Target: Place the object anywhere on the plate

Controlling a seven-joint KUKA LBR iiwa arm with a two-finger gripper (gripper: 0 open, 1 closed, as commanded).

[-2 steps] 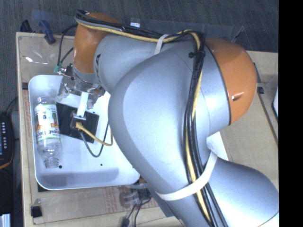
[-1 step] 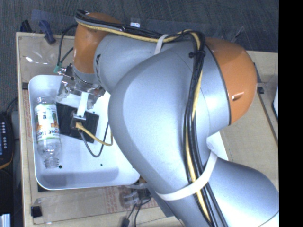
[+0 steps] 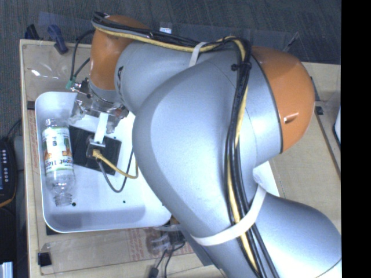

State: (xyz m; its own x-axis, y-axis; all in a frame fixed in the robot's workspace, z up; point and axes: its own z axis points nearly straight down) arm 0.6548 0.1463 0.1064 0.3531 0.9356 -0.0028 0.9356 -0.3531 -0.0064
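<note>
Now | bottle (image 3: 58,158) lies in bin (image 3: 95,219) beside claw (image 3: 80,112) | claw state: cannot tell

My end effector (image 3: 87,110) hangs over the shallow white bin (image 3: 93,216), near the clear plastic bottle (image 3: 58,161) lying along its left wall.

Right side of the left bin (image 3: 87,219) behind the grey arm (image 3: 197,155); bottle label (image 3: 57,152) illegible.

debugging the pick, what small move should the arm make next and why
Probably ease the gripper toward the view's left, over the bottle, before descending. The bottle lies flat along the bin's left wall, and the gripper sits beside its far end, not above it.
</note>
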